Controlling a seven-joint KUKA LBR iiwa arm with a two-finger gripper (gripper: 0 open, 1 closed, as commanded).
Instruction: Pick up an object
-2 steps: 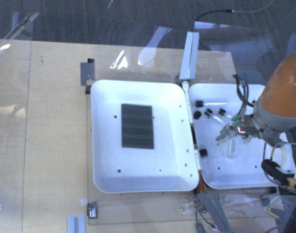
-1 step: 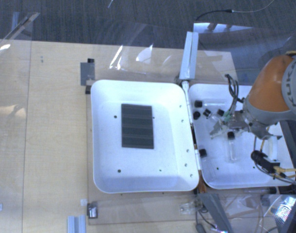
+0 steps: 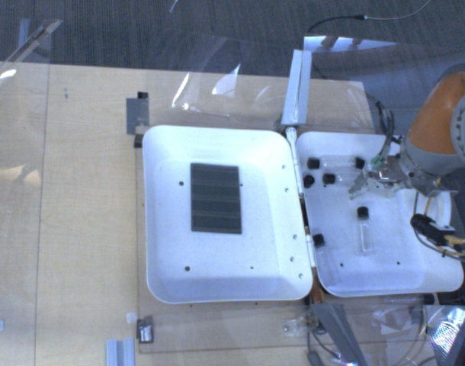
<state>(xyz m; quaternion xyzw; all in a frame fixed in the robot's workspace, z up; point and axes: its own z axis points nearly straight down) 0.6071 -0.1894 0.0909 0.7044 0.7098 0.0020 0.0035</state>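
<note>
**Supervisor:** Report the pick target, nearest items first.

**Operator:** In the right bin [image 3: 446, 284], the item closest to the near edge is a small black piece [image 3: 318, 239], hard against the left wall. I rule it out: the wall leaves no room for a straddle. Just beyond it, towards the bin's middle, a clear vial [image 3: 363, 231] lies flat with its black cap pointing at the far edge. That is my target.

**Supervisor:** End effector status?

**Operator:** The end effector [image 3: 372, 178] hovers farther back, near the bin's far right corner and apart from the vial. I cannot tell whether it is wide or narrow; nothing is visibly held.

**Supervisor:** Procedure?

**Operator:** I would bring it towards the near edge, centre it over the vial's body, align the closing axis across the vial's length, descend vertically, then close. A round vial may roll if contacted off-centre.

**Supervisor:** Obstructions?

**Operator:** A cluster of black-capped items [image 3: 328, 178] sits by the far left corner, outside the intended path. The left bin [image 3: 164, 280] carries a ribbed dark slab [image 3: 215, 197] at its centre, well apart.
</note>
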